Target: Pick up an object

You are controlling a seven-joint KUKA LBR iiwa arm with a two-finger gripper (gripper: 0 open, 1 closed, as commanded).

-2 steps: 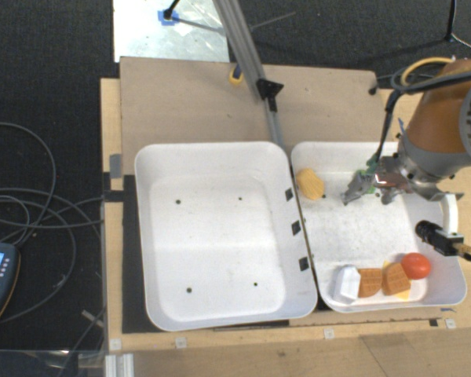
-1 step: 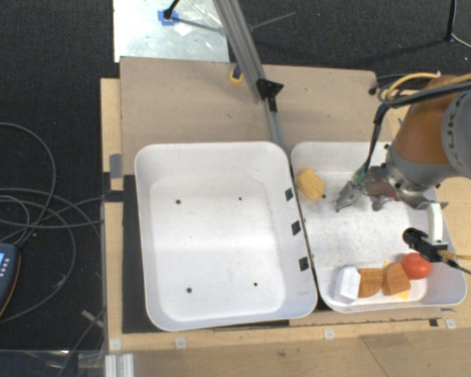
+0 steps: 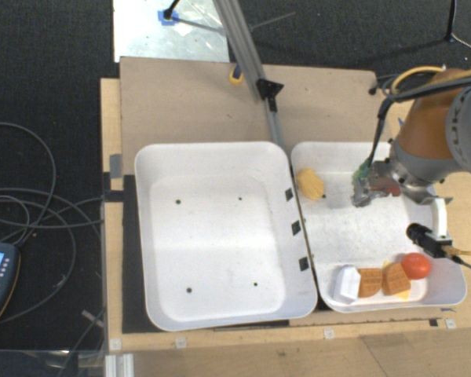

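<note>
Pincer (image 3: 364,188) hangs over the right bin (image 3: 330,234); whether it is open or closed I cannot tell. Nearest lies a yellow lump (image 3: 311,184), by the bin's left wall, probably light and soft; grip across its narrow middle.

No readable text, label, brand, number or sign anywhere on the bench.

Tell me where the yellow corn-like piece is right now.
The yellow piece lies in the right-hand bin as the camera view shows it, at its upper left corner, close to the divide between the bins, with the gripper off to its right.
</note>
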